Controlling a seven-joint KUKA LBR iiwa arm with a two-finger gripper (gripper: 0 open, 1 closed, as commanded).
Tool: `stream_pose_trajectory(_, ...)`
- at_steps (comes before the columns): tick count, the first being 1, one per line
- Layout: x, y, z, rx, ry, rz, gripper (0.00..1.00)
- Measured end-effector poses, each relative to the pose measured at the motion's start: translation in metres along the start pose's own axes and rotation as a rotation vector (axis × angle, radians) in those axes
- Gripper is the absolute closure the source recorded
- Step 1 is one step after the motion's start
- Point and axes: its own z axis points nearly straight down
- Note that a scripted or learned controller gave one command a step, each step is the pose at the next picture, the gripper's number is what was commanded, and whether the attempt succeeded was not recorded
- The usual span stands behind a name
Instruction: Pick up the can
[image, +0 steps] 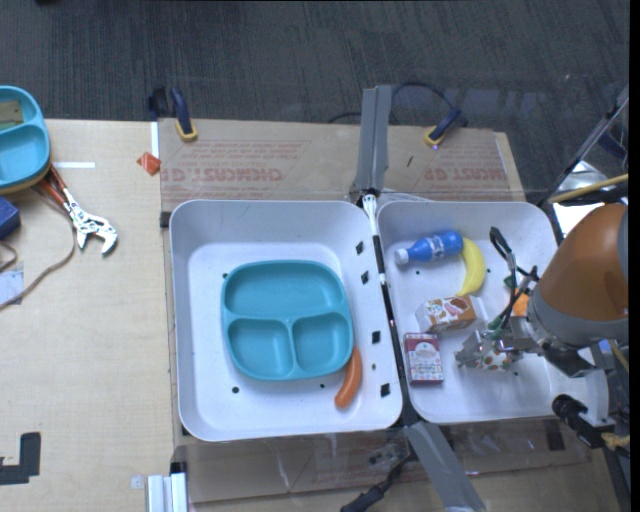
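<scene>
The can (423, 358) is red with a pale label and lies on its side on the floor of the right bin (480, 395), near that bin's left wall. My gripper (487, 352) hangs low over the middle of the right bin, a short way to the right of the can and apart from it. The grey wrist and orange band (590, 265) rise from it toward the right edge and hide part of the bin's right side.
The right bin also holds a blue bottle (432, 247), a banana (470, 267) and a small brown box (447, 314) just above the can. The left bin (200, 330) holds a teal divided plate (287, 320) and an orange carrot (347, 380).
</scene>
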Motion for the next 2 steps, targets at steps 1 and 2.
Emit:
stream_pose_trajectory(1, -0.001, 0.000, -0.009, -0.001, -0.001, 0.003, 1.00)
stream_pose_trajectory(2, 0.027, 0.032, -0.148, -0.002, -0.002, 0.084, 1.00)
